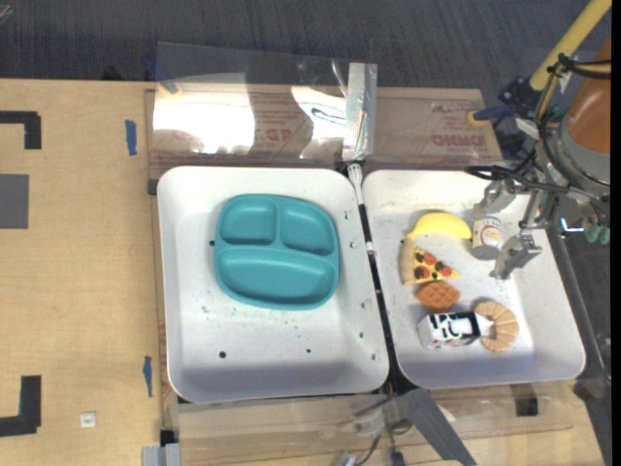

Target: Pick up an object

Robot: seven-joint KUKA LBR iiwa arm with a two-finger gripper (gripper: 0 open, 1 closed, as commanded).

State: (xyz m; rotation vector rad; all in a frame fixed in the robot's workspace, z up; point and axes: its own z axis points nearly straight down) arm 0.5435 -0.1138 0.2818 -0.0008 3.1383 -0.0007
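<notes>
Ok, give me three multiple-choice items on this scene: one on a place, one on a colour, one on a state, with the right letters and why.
1. Where does the divided plate lie?
A. left bin
B. right bin
C. on the wooden bench

2. What colour is that plate?
A. red
B. teal
C. black

3. What does the plate hold?
A. the toy foods
B. nothing
C. the tool

Answers:
1 A: it sits in the left bin, apart from the toys.
2 B: all its compartments are teal.
3 B: the banana, pizza slice, waffle and croissant lie in the right bin, where the tool hangs.
</notes>
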